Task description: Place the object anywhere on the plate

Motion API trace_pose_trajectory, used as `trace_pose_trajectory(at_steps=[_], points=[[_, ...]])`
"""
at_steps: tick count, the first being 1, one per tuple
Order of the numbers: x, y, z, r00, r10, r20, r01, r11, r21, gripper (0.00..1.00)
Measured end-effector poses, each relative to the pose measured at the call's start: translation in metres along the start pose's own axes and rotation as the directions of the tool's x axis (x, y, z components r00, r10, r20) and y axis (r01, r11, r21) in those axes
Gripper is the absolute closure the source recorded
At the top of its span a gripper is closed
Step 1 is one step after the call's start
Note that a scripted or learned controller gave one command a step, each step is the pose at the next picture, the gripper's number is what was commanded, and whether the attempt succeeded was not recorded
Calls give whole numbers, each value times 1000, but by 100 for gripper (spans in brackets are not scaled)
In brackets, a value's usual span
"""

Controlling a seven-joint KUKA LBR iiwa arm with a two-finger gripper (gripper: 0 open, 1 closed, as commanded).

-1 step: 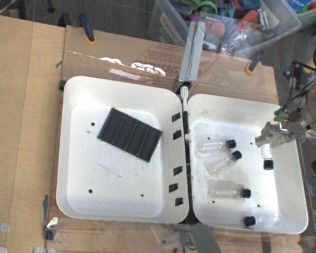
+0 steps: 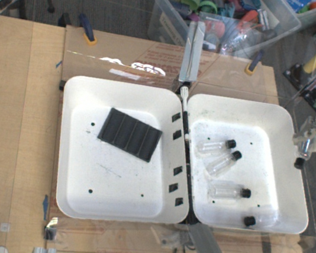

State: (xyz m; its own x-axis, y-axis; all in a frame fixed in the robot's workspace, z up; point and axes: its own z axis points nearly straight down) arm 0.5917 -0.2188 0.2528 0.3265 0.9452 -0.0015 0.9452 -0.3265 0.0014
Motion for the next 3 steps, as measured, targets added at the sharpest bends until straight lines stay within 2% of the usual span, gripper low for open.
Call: trace_pose_trajectory(at_steps=[1, 3], points=[[0, 0, 0, 1000, -1, 0, 1, 1000, 0, 0], [0, 0, 0, 1000, 0, 0, 0, 1000, 0, 0]])
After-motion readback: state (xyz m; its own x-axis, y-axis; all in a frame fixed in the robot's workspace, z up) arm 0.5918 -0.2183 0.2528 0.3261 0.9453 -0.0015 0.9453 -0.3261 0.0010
